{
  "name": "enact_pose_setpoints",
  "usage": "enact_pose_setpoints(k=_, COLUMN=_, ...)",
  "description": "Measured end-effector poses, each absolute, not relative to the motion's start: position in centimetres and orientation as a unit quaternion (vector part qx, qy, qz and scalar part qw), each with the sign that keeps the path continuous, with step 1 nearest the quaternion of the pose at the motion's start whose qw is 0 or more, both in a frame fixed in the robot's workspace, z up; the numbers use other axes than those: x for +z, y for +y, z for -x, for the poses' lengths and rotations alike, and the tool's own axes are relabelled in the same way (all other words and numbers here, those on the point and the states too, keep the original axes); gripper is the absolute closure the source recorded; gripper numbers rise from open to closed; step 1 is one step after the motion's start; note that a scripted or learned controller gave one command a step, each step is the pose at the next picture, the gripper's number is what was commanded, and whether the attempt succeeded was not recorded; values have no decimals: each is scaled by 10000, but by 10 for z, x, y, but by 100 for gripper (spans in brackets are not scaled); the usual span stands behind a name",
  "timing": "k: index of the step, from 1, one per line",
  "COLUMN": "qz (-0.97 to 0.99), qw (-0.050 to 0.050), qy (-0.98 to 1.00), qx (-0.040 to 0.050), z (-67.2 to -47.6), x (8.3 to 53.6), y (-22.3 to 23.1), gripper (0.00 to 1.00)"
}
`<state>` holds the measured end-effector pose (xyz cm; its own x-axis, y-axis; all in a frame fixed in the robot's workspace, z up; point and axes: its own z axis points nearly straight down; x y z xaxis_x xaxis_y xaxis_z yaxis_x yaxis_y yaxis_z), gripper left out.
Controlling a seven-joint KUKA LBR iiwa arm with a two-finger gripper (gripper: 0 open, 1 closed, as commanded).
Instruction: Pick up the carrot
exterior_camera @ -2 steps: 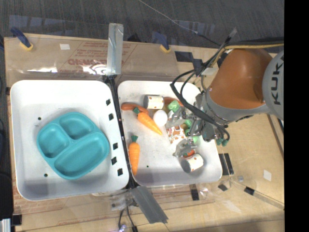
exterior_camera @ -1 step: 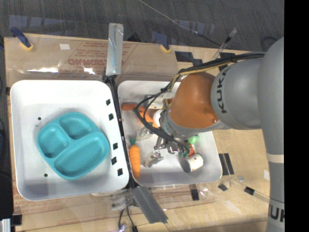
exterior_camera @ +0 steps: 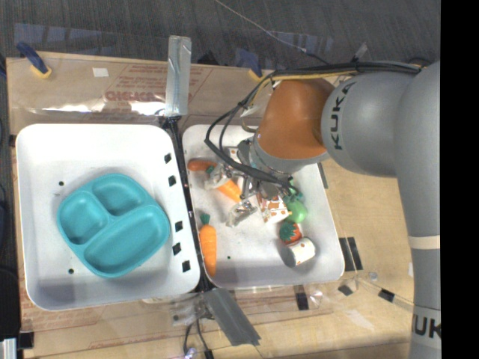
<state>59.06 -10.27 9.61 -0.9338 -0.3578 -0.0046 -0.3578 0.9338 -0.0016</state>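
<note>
Camera view, looking down at a slant: we find two white bins side by side on the counter, the left bin holding a teal divided plate and the right bin holding a scatter of small toy foods. The carrot, orange with a green top, lies lengthwise against the right bin's left wall, near its front corner and apart from the other pieces. The grey arm reaches in from the right, and its hand sits low over the middle of the right bin, among an orange piece, a brown piece and a green item; a white cup-like object lies nearer the front. We cannot tell whether the hand is released or clenched, as the wrist and cabling mask it, and we see nothing held in it. In our judgement the pick is not yet made: the hand stands well short of the carrot. To do this step well, we would advise shifting toward the left wall, aligning the closing direction across the carrot's narrow width, and descending at mid-body. The adjacent wall leaves little room, so a slight offset inward seems prudent.
</note>
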Motion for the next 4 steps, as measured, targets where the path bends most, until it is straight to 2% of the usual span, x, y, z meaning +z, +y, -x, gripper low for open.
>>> enact_pose_setpoints(k=1, qz=1852, qw=42, qy=9827, qx=-6, z=-592, x=107, y=-101, gripper=100)
enact_pose_setpoints(k=2, qz=1695, qw=69, qy=9855, qx=-17, z=-587, x=234, y=-59, gripper=100)
enact_pose_setpoints(k=3, qz=1328, qw=30, qy=9911, qx=3, z=-508, x=269, y=13, gripper=100)
enact_pose_setpoints(k=4, qz=1766, qw=32, qy=9843, qx=-19, z=-523, x=338, y=-62, gripper=100)
